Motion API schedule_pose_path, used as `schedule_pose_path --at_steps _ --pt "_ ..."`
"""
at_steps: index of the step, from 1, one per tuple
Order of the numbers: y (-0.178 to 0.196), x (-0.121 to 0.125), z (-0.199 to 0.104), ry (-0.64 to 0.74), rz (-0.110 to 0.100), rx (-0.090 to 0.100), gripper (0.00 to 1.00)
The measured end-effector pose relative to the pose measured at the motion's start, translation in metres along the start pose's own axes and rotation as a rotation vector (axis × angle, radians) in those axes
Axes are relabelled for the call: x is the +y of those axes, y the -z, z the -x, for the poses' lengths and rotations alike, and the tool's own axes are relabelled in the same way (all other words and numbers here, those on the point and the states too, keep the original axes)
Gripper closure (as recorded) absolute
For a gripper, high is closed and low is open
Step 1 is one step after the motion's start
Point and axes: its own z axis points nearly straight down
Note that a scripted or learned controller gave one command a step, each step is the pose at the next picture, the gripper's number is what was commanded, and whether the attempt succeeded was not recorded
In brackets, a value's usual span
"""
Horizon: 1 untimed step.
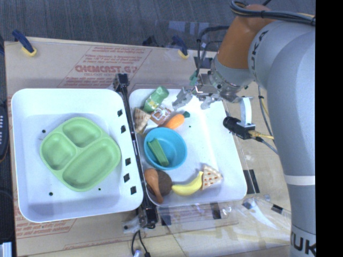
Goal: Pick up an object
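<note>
Here the gripper is hovering right of centre in the frame, just above the carrot; whether it is open, I cannot tell.

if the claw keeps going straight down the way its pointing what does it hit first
Probably the carrot, which lies just below and left of the claw in the right bin. Depth is unclear from this slanted view, so it might meet the bin floor beside it instead.

Pale green three-compartment plastic plate in the white left bin. Right of the plate: blue round bowl holding a green block, orange carrot, yellow banana, brown round fruit. Arm grey, orange band.
</note>
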Motion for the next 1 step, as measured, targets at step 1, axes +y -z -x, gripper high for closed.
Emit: schedule_pose_path --at_steps 1 --pt "-0.0838 0.0191 -0.0159 -0.072 0.029 -0.003 0.00"
